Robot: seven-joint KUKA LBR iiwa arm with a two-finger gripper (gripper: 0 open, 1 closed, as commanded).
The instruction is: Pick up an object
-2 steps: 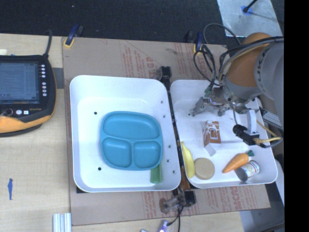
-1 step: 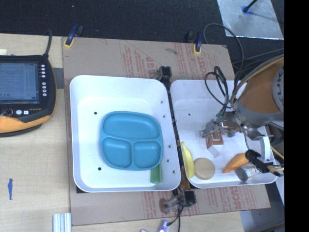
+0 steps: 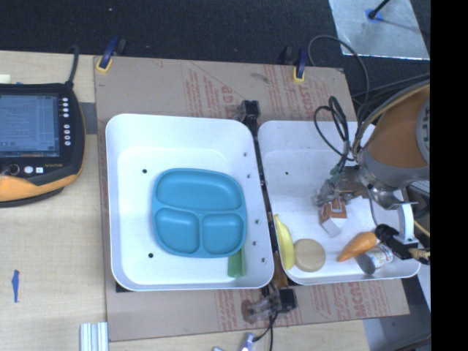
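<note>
Carton (image 3: pixel 333 212), a small brown-and-white box, is the likeliest target: it lies in the right bin (image 3: pixel 292 152) directly under the gripper (image 3: pixel 338 193), tilted rather than flat. The gripper is low over it, apparently touching its upper end, but whether it is spread or clamped I cannot tell, because the metal parts blur together with the box top. Nothing shows the carton lifted off the bin floor.

Moving outward, the grey wrist and orange-banded arm (image 3: pixel 398 134) come in from the right, with black cables (image 3: pixel 333 123) looping above the bin's far side. Along the near wall of the same bin sit a yellow banana (image 3: pixel 284 243), a tan round disc (image 3: pixel 308 255), an orange carrot (image 3: pixel 358 245) and a small can (image 3: pixel 374 259), the last 2 touching.

The left bin (image 3: pixel 131 145) holds a blue 3-compartment plate (image 3: pixel 199 212), with a green piece (image 3: pixel 235 263) just beside its near corner.

To do the grasp well, I judge the gripper should straddle the carton's narrow sides, settle low enough to grip the body and not merely the top flap, close firmly, then rise straight up. A tilted box may pivot or slip out; a slow lift would show that early. The carton sits apart from its neighbours, so collisions look unlikely.
</note>
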